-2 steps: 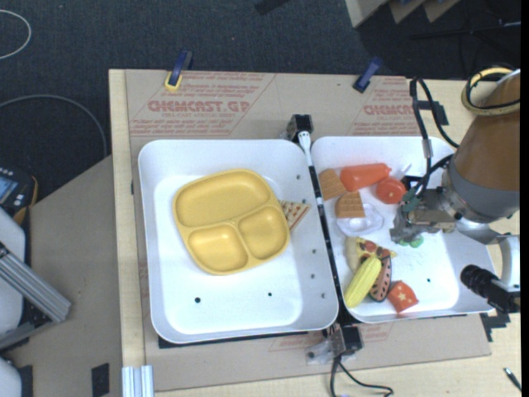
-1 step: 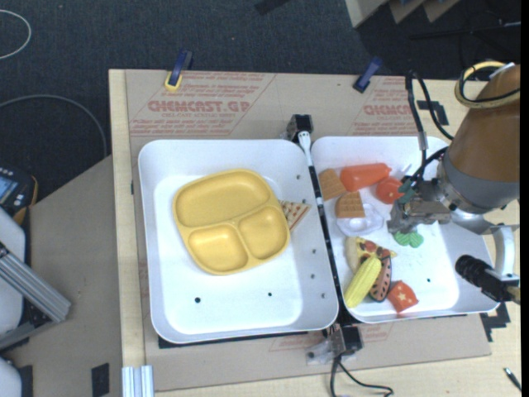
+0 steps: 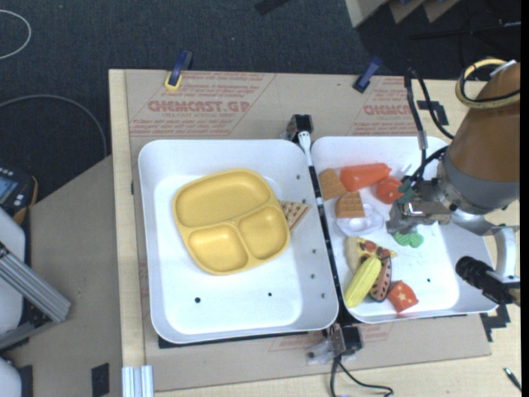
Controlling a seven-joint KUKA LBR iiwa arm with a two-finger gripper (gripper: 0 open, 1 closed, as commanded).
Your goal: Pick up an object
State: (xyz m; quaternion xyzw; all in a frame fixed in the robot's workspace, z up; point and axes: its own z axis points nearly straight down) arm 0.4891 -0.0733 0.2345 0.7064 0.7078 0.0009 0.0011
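Camera view: single arm enters from the right, orange band above the wrist, reaching down into the right-hand shallow white bin point(image 3: 463, 300). The claw point(image 3: 408, 217) sits low over that bin's middle, near its floor. Claw state: cannot tell.

Small green plastic piece point(image 3: 407, 239) lies directly under and just toward the camera from the claw, touching or nearly touching its lower edge; contact not resolvable. Judged the likeliest target, being the nearest thing. It is compact, with no clear long axis, so wrist turn should matter little.

Other candidates relative to the claw:
- small red rounded toy point(image 3: 388, 190), just beyond and left, close.
- long orange-red carrot-shaped toy point(image 3: 364, 174), further beyond-left, long axis running roughly left to right.
- tan wedge-shaped toy slice point(image 3: 350, 204), left of the claw, near.
- yellow corn-cob toy point(image 3: 363, 280), nearer the camera and left, long axis slanting up to the right, resting against a brown toy piece point(image 3: 382, 281).
- red block-shaped toy point(image 3: 402, 296), nearer the camera, apart.

Left-hand white bin point(image 3: 165, 304) holds a yellow three-compartment plastic plate point(image 3: 230, 220), well apart to the left.

Nothing seen lifted; pick judged not yet done.
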